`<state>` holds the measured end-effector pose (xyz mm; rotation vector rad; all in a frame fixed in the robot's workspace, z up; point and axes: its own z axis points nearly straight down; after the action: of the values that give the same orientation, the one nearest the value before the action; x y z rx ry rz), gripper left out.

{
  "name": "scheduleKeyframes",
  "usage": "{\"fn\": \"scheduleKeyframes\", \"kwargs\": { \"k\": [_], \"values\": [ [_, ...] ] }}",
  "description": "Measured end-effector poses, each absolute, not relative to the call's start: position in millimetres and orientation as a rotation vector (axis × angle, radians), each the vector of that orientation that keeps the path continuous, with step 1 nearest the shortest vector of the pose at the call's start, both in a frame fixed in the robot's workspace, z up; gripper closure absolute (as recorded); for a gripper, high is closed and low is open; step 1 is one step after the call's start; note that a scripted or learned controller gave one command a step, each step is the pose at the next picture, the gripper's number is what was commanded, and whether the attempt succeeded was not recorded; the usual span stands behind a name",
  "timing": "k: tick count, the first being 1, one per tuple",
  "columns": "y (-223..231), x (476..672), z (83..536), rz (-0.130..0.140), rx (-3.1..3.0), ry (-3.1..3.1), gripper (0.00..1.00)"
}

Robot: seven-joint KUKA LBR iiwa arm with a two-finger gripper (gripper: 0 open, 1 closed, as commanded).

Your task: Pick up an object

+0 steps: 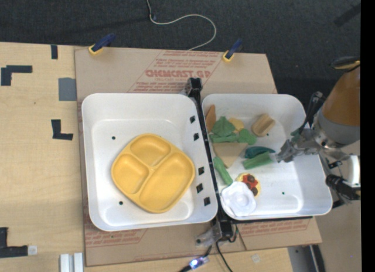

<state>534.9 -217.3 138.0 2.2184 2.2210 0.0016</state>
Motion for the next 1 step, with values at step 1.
{"fn": "scheduleKeyframes", "kwargs": {
  "k": [1],
  "values": [
    [-214.3,527.1,185.7,0.002,2.218,2.221,1.00]
  ]
}}
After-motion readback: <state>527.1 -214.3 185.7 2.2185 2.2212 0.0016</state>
